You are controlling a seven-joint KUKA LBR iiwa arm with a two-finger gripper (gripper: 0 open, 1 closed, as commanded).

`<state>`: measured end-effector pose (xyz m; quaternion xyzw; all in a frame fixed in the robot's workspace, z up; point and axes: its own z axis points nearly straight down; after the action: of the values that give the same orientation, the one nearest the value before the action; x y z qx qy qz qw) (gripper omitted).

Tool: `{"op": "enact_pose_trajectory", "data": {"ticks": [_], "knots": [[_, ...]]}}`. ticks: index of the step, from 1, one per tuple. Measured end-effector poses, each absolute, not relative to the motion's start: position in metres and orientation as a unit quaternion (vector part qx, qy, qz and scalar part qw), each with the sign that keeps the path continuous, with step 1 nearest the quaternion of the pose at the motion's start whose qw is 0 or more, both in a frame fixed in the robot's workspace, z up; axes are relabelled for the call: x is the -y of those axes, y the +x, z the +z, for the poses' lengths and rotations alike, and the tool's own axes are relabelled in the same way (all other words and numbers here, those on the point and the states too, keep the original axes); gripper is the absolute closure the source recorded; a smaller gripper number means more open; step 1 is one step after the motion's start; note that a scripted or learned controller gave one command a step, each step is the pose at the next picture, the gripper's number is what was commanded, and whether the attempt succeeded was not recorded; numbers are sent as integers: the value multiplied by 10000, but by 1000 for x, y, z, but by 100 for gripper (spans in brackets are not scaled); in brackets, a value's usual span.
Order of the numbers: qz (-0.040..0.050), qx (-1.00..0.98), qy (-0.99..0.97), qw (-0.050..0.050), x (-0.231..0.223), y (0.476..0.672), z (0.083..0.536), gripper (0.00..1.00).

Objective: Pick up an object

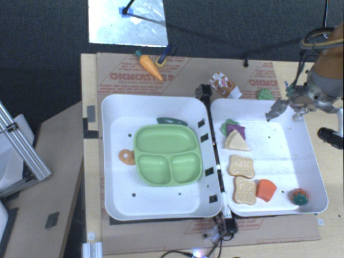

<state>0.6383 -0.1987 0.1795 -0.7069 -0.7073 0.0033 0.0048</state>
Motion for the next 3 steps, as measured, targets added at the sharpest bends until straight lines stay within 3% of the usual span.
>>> {"op": "enact_pose_trajectory", "data": {"ticks": [1, 3], "knots": [[-4, 7083, -7059, -6, 198, 641, 189, 0], [1, 7089, -7053, 0, 205, 645, 83, 0]]}}
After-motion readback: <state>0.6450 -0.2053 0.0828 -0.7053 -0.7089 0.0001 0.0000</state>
